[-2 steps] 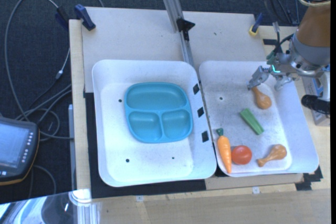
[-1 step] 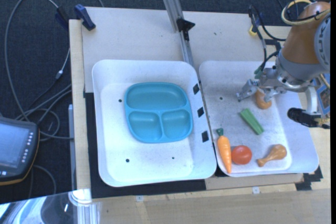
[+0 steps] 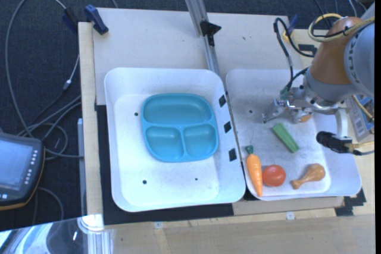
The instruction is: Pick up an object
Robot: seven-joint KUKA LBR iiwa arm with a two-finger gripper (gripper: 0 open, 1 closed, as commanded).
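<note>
- While nothing hangs lifted: gripper [image 3: 284, 107] low, finger state impossible to tell.
- Just beside, below: green block [image 3: 286, 137].
- Farther below: carrot [image 3: 255, 172], tomato [image 3: 274, 175], drumstick [image 3: 308, 175], ungrasped.

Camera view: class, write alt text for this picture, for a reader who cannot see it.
A grey and orange robot arm's gripper hangs over the right white bin, just above a green stick; a carrot, tomato and drumstick lie along the bin's near edge. The left bin holds a blue divided plate.

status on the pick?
Hand low in right bin, nothing between fingers. Green stick just below it, untouched. Carrot, tomato, drumstick clear of path.
</note>
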